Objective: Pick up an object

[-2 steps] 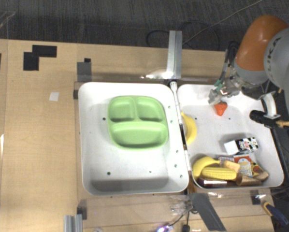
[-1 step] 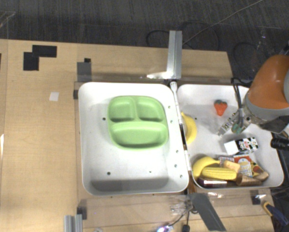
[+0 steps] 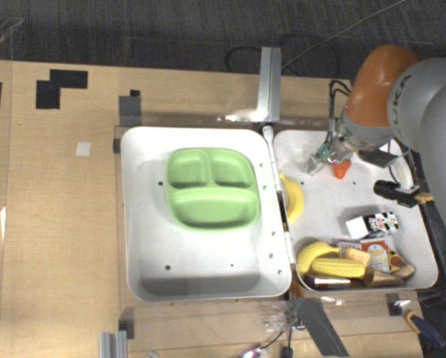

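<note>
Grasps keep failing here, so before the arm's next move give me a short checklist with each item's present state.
1. Hand over the right bin: ok.
2. Something held in the hand: cannot tell.
3. Orange piece beside the hand, within easy reach: ok.
4. Corn and other items lie crowded in the bin's near corner, hard to single out: not ok.
5. Green tray lies flat in the left bin: ok.
</note>
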Tool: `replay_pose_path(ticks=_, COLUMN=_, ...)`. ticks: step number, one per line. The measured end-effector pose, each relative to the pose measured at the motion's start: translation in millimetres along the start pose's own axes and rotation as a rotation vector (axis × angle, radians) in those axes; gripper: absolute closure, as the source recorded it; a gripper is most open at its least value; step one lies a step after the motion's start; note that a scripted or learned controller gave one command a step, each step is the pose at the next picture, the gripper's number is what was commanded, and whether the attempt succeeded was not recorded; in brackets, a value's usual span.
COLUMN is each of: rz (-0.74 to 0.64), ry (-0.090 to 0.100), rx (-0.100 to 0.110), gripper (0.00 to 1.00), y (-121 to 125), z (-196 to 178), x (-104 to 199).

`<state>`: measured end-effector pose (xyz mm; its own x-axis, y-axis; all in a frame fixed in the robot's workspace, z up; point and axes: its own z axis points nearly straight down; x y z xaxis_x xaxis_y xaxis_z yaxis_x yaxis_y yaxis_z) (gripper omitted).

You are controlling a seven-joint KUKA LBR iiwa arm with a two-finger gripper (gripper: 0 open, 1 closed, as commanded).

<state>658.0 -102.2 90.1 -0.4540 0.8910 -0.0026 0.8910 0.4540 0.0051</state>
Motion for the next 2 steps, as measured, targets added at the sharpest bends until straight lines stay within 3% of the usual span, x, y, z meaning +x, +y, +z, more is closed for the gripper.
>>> replay_pose_path(ticks=1, rz=-0.119, ry=-0.004, rx=-0.004, gripper=1.0, y=9.0, z=1.7, x=-12.6)
replay_pose_path(ticks=2, rz=-0.131, ry=-0.002, rx=-0.002, gripper=1.0, y=-46.4, z=-49.1, x=-1.5)
